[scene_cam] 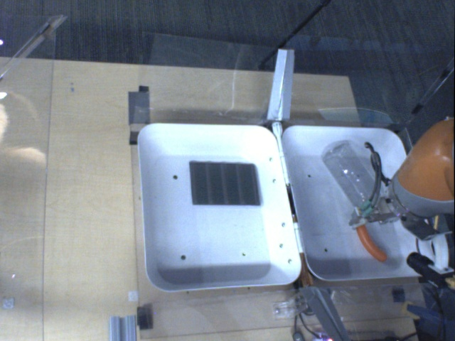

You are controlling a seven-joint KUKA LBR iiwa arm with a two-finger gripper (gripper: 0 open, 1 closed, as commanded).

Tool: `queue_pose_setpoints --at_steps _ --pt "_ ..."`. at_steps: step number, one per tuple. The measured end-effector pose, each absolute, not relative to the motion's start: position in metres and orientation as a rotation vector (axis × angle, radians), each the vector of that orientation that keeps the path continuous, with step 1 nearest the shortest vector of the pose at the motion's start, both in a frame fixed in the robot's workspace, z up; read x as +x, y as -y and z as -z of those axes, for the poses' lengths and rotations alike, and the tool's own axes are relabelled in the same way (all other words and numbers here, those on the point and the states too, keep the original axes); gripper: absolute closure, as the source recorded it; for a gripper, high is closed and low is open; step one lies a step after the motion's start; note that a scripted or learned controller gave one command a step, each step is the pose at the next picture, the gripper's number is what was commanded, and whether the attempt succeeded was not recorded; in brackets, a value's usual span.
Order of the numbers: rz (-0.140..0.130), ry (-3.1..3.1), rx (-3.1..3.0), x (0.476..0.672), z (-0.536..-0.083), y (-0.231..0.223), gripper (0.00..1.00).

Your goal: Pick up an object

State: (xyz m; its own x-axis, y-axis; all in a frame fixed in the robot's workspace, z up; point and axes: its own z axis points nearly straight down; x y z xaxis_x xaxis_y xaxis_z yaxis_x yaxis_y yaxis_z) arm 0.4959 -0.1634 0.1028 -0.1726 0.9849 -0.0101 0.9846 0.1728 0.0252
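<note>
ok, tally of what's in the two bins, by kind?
Dark ribbed mat, left bin: 1
Clear plastic bottle, right bin: 1
Orange curved piece, right bin, beside the gripper: 1
Total: 3

This is looking like a robotics lab: two shallow white bins (pixel 213 275) are sitting side by side on a pale wooden tabletop (pixel 78 212), fenced by clear plastic panels (pixel 192 73). Dark carpet (pixel 178 13) is lying beyond, and cables (pixel 313 325) are trailing off the front edge.
</note>
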Motion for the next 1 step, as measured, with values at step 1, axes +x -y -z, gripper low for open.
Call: queue_pose_setpoints --at_steps 1 --pt "-0.007 -2.384 2.035 0.5283 -0.1779 0.1384 1.0"
